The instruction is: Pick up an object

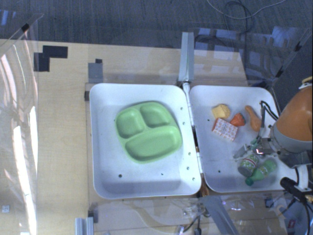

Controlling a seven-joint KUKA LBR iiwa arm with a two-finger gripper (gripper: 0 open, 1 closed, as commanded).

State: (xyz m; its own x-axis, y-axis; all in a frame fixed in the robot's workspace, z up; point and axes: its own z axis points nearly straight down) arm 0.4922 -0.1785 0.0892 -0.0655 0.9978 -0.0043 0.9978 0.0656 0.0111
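A broad orange dome of the arm [298,112] bulges in just behind the gripper [254,151], and under it sits a grey wrist collar. The gripper itself is small, metallic, silver-grey, with a tiny reddish-white mark glowing on its body. A thin black cable loops up beside it, against the orange shell.

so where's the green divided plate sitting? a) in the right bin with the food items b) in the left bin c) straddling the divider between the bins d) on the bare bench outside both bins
b: the green divided plate lies flat inside the left bin, apart from the small items, such as the green bottle, which lie in the right bin near the gripper.
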